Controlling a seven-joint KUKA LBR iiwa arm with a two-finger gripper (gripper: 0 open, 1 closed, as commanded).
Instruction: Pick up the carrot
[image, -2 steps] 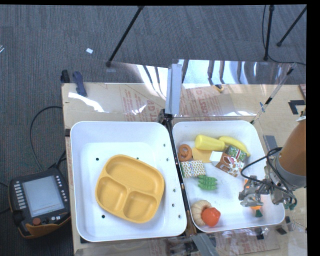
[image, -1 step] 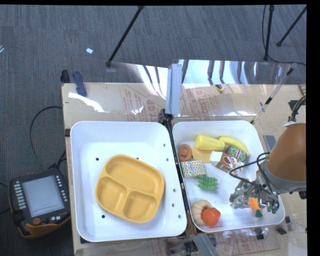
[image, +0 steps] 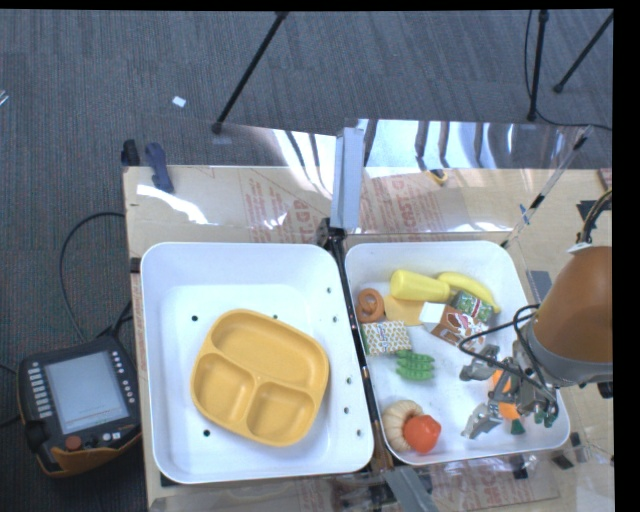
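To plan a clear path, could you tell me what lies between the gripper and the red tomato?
Between gripper and tomato, just bare right bin floor, in the camera view.

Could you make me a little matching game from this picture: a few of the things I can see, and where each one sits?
Things:
1. yellow tray
2. banana
3. tomato
4. claw

Places:
A. right bin, far edge
B. left bin
C. right bin, near edge
D. right bin, near right corner

Pairs: 1-B, 2-A, 3-C, 4-D
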